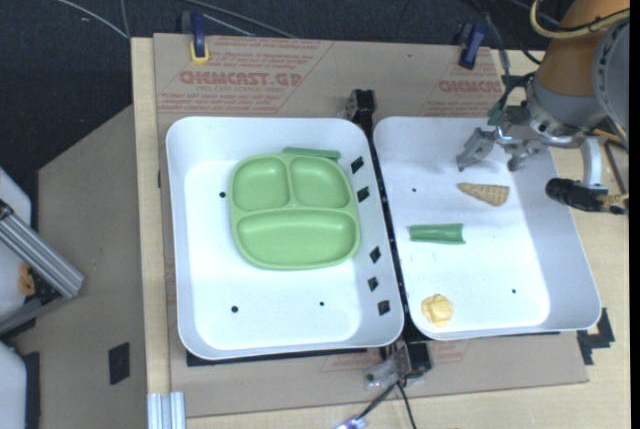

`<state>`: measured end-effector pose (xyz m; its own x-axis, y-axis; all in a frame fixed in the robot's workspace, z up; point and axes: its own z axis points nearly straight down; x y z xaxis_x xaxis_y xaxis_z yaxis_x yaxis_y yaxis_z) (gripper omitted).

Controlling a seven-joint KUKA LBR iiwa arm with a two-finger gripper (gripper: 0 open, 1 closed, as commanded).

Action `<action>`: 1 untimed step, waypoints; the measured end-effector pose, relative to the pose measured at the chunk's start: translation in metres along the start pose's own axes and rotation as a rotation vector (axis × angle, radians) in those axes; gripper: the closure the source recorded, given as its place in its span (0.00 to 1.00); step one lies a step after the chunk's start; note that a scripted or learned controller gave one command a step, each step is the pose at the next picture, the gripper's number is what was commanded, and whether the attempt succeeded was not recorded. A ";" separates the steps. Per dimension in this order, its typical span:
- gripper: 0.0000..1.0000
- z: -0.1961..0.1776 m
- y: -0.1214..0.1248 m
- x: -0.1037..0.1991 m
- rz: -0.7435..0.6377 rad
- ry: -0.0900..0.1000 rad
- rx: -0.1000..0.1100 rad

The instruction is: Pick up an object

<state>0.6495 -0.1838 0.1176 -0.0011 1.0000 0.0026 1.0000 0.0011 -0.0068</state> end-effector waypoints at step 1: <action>0.00 0.034 0.000 0.001 -0.001 -0.001 -0.002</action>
